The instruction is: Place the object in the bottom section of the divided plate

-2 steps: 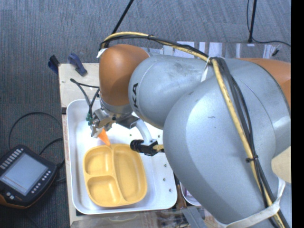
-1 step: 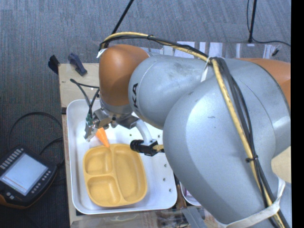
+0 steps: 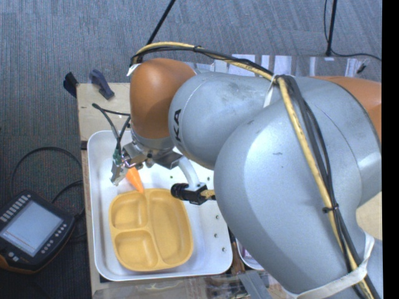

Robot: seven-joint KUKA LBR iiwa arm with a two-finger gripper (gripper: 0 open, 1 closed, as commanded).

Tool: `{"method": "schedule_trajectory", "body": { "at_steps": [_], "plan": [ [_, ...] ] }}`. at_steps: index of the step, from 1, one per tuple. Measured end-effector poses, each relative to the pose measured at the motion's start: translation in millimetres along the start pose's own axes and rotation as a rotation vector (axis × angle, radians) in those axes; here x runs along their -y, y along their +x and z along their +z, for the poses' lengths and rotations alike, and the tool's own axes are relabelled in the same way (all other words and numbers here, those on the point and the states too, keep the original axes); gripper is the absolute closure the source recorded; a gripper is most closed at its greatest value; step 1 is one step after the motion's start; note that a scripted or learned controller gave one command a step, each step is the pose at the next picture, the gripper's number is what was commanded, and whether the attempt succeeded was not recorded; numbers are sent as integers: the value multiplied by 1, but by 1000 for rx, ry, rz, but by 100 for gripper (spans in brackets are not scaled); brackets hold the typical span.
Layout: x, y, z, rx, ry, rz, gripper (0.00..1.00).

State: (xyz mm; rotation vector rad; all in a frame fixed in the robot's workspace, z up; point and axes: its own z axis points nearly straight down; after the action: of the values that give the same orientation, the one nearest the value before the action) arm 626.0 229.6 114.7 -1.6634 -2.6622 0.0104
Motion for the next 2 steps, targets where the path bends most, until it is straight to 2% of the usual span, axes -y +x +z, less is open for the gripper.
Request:
{"method": "schedule_trajectory", "body": {
  "at_steps": [2],
  "plan": [
    [0, 0, 0, 0, 0, 0, 0]
  ]
}}
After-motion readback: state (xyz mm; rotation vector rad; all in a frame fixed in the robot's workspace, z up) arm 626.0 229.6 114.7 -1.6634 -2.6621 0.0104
